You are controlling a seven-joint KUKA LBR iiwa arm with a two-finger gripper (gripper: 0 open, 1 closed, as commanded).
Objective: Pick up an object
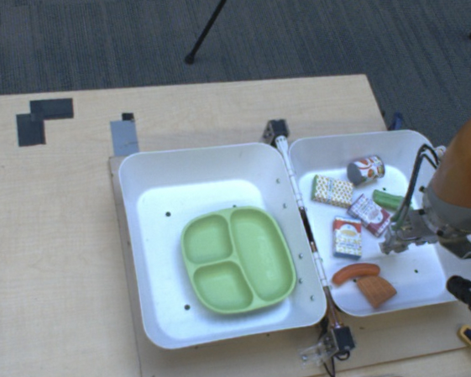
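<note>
Several small items are lying in the right bin [437,291], while the left bin [142,262] is holding a green divided plate [237,259]. The gripper [396,239] is hanging low over the right bin's middle, just beside a crumpled packet [367,211] and a green object [386,198]. Whether it is spread or closed cannot be told from this slant, and nothing is showing as gripped. Nearest toward the left are lying a red-and-white carton [348,237] and, lower, a red sausage [356,273] with its long axis running left to right. A brown piece [377,291] is touching the sausage; a can [365,169] and patterned box [333,189] are sitting farther up.
</note>
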